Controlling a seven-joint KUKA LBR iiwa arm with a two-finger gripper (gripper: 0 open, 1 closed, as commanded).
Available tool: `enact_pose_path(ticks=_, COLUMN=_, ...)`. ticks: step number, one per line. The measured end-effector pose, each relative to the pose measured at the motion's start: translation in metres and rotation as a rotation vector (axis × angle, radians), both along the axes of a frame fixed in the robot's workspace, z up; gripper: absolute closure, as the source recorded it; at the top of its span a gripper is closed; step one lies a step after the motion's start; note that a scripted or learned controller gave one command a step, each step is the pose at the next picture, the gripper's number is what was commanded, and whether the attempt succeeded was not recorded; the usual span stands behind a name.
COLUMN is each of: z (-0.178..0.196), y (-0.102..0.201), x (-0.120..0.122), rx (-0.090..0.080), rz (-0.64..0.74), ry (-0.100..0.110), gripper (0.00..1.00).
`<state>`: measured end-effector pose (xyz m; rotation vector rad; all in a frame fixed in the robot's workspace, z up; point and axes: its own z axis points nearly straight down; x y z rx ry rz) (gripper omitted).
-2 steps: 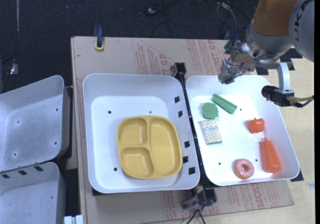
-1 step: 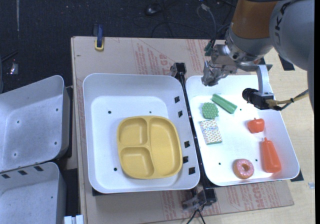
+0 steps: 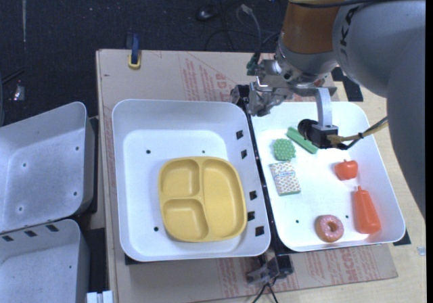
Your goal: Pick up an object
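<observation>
My gripper [image 3: 260,100] hangs over the far left corner of the right bin [image 3: 379,237], above the divider between the two bins. Nothing shows in its grasp. In that bin lie a round green knobbly item [image 3: 284,149], a green bar [image 3: 300,140], a patterned square packet [image 3: 285,178], a small red pepper [image 3: 346,170], an orange bottle [image 3: 365,210] and a pink donut [image 3: 329,228]. The green items are closest to the gripper, a short way to its front right.
The left bin [image 3: 135,126] holds a yellow divided plate [image 3: 201,198]. A dark part on a grey strap [image 3: 318,134] hangs from the arm beside the green bar. The big grey arm covers the right bin's far right side. Spare white trays [image 3: 40,159] lie at far left.
</observation>
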<state>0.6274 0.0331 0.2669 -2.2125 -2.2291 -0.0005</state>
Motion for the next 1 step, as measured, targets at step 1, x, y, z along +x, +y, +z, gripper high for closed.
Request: enact_pose_path(ticks=1, z=-0.0326, y=0.0441, x=-0.0056, rx=0.0, rz=-0.001, ry=0.004, gripper=1.0)
